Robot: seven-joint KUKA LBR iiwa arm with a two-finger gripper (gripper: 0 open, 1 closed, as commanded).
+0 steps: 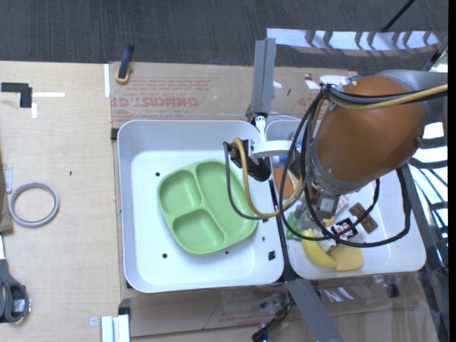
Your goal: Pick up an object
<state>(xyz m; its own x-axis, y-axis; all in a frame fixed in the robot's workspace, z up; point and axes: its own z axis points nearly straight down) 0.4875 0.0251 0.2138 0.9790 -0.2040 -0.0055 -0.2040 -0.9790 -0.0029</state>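
The arm's orange wrist band (367, 130) hangs over the right bin (399, 251) and covers most of it. The gripper sits under the wrist, low in that bin near a yellow banana (322, 254) and a tan rounded object (349, 261). A small brown block (369, 221) and a bit of green (293, 226) show beside the wrist. A green divided plate (203, 205) lies in the left bin (135, 212).
Black and yellow cables (246, 184) loop from the wrist over the bins' shared wall. A roll of grey tape (32, 204) lies on the wooden bench at left. A grey post (263, 77) stands behind the bins. Scissors (11, 298) lie at the bottom left.
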